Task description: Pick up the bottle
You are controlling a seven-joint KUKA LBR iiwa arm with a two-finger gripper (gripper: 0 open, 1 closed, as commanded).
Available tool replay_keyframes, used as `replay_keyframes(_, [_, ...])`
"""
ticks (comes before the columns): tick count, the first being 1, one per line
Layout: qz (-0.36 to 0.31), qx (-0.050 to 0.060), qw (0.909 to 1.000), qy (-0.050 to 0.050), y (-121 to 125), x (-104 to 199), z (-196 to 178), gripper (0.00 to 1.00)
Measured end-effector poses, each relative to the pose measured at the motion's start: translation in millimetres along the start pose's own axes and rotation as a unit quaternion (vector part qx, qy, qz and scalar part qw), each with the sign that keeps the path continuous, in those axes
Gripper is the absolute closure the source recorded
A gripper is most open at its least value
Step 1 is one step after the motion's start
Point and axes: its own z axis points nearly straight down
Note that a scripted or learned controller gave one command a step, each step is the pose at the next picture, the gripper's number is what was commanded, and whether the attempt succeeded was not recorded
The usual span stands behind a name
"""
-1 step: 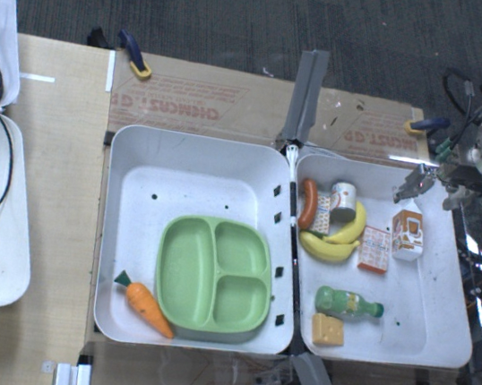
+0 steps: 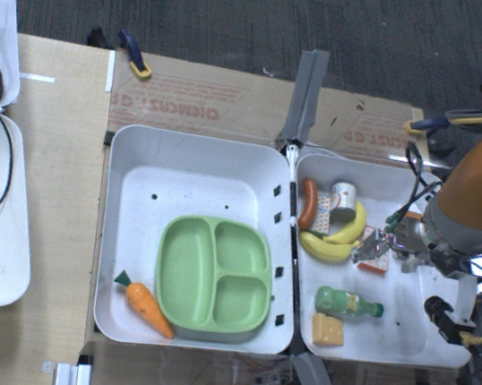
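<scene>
Sitting side by side, the two white bins are dividing the scene: the left bin (image 2: 120,213) is carrying a green plate (image 2: 214,274) and a carrot (image 2: 146,305), while the right bin (image 2: 408,340) is holding the bottle (image 2: 348,303), lying flat with its long axis running left-right, cap pointing right. The gripper (image 2: 375,247) is hovering just above it in the view, beside the banana (image 2: 335,236); whether it is grasping anything I cannot tell.

A grey robot arm with an orange band above its wrist reaches in from the right edge. Its gripper (image 2: 375,251) points leftward and sits low, with both fingers (image 2: 365,254) close together, holding nothing visible.
</scene>
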Motion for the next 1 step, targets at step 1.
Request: replay_keyframes(1, [-0.135,0.0,0.9909,0.0,-44.7,5.7,43.0,0.0])
